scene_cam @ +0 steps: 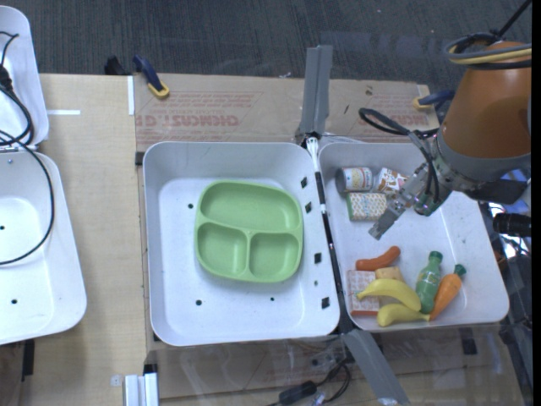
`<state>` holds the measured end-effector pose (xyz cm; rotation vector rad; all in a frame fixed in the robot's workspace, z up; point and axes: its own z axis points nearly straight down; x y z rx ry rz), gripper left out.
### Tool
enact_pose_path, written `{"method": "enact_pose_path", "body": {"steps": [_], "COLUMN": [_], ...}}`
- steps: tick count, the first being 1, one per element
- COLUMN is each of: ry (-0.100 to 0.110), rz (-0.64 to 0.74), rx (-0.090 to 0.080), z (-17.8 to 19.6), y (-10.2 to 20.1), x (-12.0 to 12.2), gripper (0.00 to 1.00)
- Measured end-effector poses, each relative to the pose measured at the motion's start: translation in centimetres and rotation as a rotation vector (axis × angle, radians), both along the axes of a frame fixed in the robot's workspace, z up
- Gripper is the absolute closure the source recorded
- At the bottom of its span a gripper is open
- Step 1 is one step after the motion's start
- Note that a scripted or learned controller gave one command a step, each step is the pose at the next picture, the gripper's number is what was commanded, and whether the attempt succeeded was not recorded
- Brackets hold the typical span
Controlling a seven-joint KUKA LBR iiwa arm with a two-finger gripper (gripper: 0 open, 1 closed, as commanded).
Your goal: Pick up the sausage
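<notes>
Two shallow white plastic bins side by side on the bench: left bin (169, 227) carrying a pale green three-compartment plate (249, 229), right bin (482, 227) packed with small toy foods. Probably arranged that way so one bin serves as the stock to pick from and the other as a place to drop into.

Grey arm with orange band reaching in from the right, tool (397, 210) slanted down and leftward over the upper middle of the right bin, just beside a patterned small box (368, 205) and a small white tin can (357, 178). Nothing visibly between its tips; open or closed impossible to tell at this size and angle. Seemingly poised above the pile rather than committed to one item.

Small reddish-orange toy sausage (378, 259): short, smooth, slightly curved, lying flat and slanted in the middle of the right bin, below the tool and apart from it. Touching or nearly touching a tan block under its lower end, just above two yellow toy bananas (390, 299). Green toy bottle (428, 279) and orange toy carrot (448, 290) to its right. Upper side exposed, so likely reachable from above, though crowded along the lower edge.
</notes>
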<state>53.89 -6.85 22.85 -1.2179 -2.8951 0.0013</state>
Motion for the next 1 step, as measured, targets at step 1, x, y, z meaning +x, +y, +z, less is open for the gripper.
{"method": "enact_pose_path", "body": {"steps": [1], "ry": [-0.001], "rz": [-0.003], "rx": [0.000], "z": [0.83], "y": [-0.14], "x": [0.11], "gripper": [1.00]}}
